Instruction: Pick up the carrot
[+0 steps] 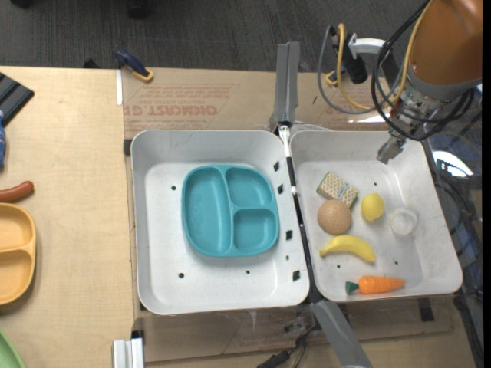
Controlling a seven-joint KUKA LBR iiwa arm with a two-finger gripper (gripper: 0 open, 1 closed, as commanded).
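Note:
The carrot (pixel 372 284), orange with a small green top pointing left, lies flat near the front wall of the right bin (pixel 439 205). My gripper (pixel 390 149) hangs over the bin's back right part, under the orange-banded wrist (pixel 451 29). It is well behind the carrot, with the whole depth of the bin between them. Nothing is seen in it.
In the right bin, behind the carrot, are a banana (pixel 349 247), a tan ball (pixel 334 216), a lemon (pixel 372 207), a checkered block (pixel 337 188) and a clear cup (pixel 402 221). The left bin (pixel 153 228) holds a teal divided plate (pixel 230 209). Cables (pixel 345 67) hang behind the bins.

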